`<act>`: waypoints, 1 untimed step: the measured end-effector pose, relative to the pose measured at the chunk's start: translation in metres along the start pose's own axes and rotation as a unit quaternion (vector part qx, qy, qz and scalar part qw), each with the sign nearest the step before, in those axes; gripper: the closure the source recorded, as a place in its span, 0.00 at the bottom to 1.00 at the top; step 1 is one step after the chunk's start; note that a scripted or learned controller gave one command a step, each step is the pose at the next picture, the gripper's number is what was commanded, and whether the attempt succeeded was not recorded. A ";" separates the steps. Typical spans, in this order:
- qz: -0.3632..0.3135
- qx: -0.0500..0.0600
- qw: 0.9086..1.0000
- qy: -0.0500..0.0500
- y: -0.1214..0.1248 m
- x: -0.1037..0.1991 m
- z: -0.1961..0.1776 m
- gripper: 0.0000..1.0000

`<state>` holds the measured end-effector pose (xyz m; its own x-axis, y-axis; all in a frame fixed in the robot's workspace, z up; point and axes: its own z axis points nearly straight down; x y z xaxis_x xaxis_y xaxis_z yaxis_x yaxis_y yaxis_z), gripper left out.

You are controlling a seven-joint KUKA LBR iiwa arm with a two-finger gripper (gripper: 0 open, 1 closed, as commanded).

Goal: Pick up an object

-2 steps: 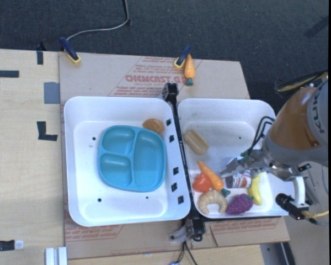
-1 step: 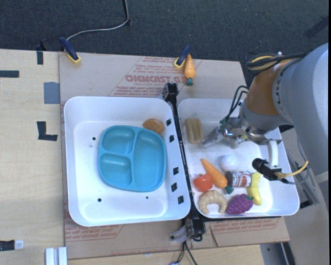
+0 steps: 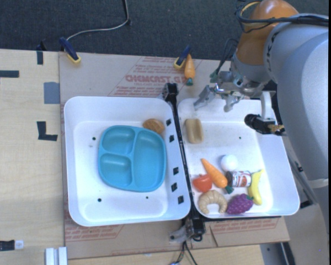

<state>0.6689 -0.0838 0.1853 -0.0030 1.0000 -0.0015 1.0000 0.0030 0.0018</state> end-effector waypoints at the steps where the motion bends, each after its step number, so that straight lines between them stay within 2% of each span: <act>1: 0.001 0.002 1.000 0.000 -0.049 0.015 0.001 0.00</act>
